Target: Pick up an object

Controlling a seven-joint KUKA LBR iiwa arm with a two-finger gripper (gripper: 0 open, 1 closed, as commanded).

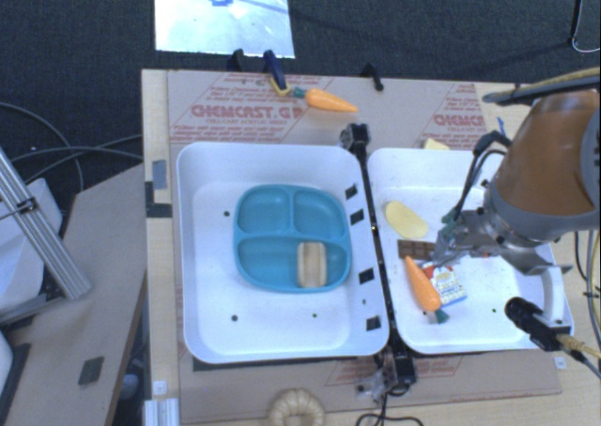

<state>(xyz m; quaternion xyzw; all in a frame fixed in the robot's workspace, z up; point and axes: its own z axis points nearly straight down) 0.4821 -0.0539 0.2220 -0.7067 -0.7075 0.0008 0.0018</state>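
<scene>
Hand [449,248] low in the right bin [488,335], reaching in from the right under the grey and orange arm [549,171]; open or closed cannot be told, the tips too small and crowded by the wrist. Just below the tips, a small printed packet [450,287], white with red and blue, lying flat on the bin floor. Touching the packet's left edge, a toy carrot [423,287], orange with a green end pointing toward the near rim. Above the carrot, a pale yellow chip-shaped piece [407,220], and between the two a dark brown flat piece [416,250], possibly a cracker, partly hidden by the hand. Across the black divider, the left bin [211,321] with a blue sectioned plate [272,227] in its middle; in the plate's lower right compartment, a tan bread-like piece [312,264]. Beyond both bins, on the cardboard-covered worktop [216,100], a second orange carrot [326,100] lying near the far edge. At the worktop's near edge, a beige ring-shaped thing [299,408].
</scene>
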